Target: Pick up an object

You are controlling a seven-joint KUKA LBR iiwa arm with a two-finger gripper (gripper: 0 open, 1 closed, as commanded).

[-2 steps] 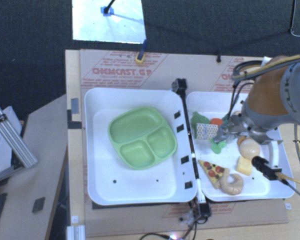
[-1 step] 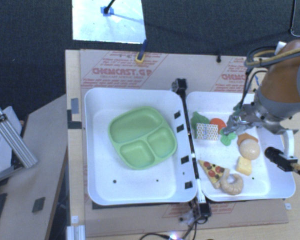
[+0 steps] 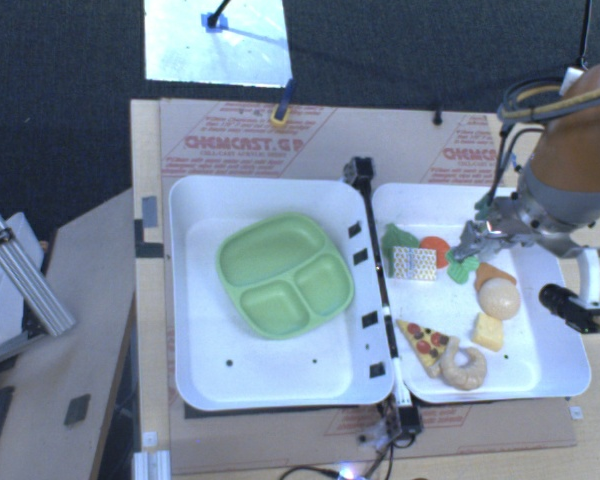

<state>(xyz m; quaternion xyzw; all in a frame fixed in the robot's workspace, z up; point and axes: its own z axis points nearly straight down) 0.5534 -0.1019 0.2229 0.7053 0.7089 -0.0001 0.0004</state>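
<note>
over the right bin [image 3: 555, 373], toward its far right side, the hand [image 3: 470, 245] hangs low above the clutter of toy food. whether it is released or clenched i cannot tell; nothing can be seen gripped in it.

just beside the hand lies a green leafy piece [image 3: 463, 269], seemingly touching or just under the tip, with an orange-red round piece [image 3: 435, 249] next to it toward the divider. further that way sit a silver checked packet [image 3: 414, 263] and another green piece [image 3: 398, 237]. nearer the camera from the hand are a tan egg-shaped piece [image 3: 499, 297] and a yellow block [image 3: 489, 332], then a pizza slice [image 3: 426, 340] and a pale curled pastry [image 3: 466, 366] at the near edge.

the closest candidate is the small green leafy piece, almost straight below, slightly toward the camera; a short drop should meet it, probably.

the left bin [image 3: 205, 368] holds a green divided plate [image 3: 285, 274], well apart from the hand.
</note>
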